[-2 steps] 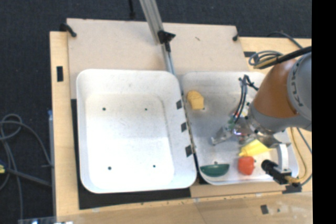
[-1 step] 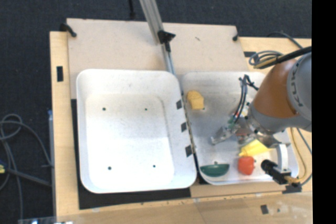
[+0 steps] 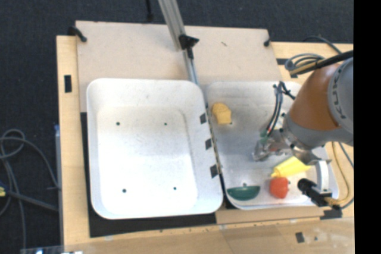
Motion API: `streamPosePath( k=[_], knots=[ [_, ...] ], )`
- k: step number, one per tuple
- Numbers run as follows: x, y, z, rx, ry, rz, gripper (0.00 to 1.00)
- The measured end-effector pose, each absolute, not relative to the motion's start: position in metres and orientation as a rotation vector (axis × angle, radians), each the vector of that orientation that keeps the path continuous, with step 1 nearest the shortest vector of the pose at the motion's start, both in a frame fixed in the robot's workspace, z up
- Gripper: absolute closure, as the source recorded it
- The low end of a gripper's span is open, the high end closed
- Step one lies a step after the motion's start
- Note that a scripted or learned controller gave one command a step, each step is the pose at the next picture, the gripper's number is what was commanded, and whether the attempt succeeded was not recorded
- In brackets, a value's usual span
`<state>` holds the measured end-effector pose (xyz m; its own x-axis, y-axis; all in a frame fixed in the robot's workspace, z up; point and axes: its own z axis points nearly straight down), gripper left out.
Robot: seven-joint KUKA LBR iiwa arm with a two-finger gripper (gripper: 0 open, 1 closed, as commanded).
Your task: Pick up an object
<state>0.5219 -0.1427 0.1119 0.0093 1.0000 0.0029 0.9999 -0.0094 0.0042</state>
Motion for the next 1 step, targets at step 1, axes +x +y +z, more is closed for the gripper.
streamPosePath(
  k=[1],
  knots=[
    [0.5175, -0.1365, 0.1629, 2.213, 2.222, 0.006, 1.0]
  ],
)
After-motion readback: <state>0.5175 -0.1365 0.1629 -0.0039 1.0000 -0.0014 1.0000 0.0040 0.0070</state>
